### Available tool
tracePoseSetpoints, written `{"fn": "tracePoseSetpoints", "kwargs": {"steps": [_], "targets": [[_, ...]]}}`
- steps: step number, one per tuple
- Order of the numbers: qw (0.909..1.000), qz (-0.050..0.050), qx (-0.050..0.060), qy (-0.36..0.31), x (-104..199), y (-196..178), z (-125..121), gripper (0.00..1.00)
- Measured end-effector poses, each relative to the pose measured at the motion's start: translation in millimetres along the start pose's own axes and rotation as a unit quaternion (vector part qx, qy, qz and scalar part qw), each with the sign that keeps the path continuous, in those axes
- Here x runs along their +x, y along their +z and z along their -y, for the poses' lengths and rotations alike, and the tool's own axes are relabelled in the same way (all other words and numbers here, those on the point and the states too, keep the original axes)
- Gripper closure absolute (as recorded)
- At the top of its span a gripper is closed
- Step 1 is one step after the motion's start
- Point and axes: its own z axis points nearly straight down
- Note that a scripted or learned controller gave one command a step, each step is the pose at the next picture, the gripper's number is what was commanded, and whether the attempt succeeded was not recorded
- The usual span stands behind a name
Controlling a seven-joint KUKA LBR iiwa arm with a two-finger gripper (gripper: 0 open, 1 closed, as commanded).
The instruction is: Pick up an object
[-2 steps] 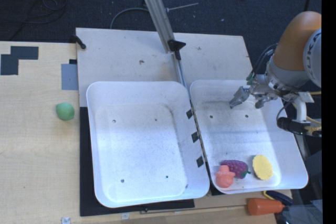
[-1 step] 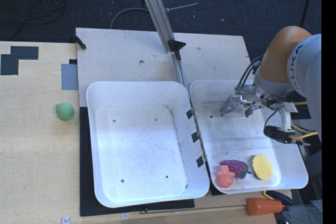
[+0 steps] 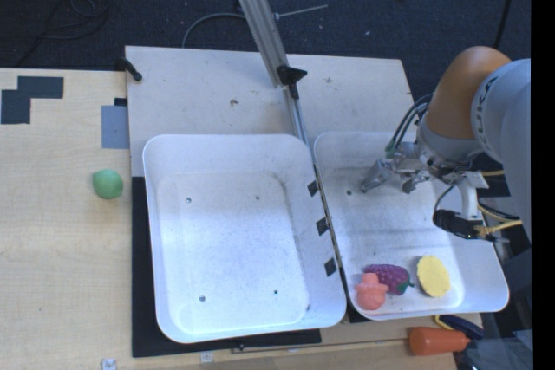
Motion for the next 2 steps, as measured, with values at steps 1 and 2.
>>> {"fn": "tracePoseSetpoints", "kwargs": {"steps": [1,2], "targets": [[1.0,0.0,-0.001,0.0,-0.2,-10.9,-0.3,1.0],[1.0,0.0,-0.002,0.001,-5.2,-55.1,-5.6,1.0]]}}
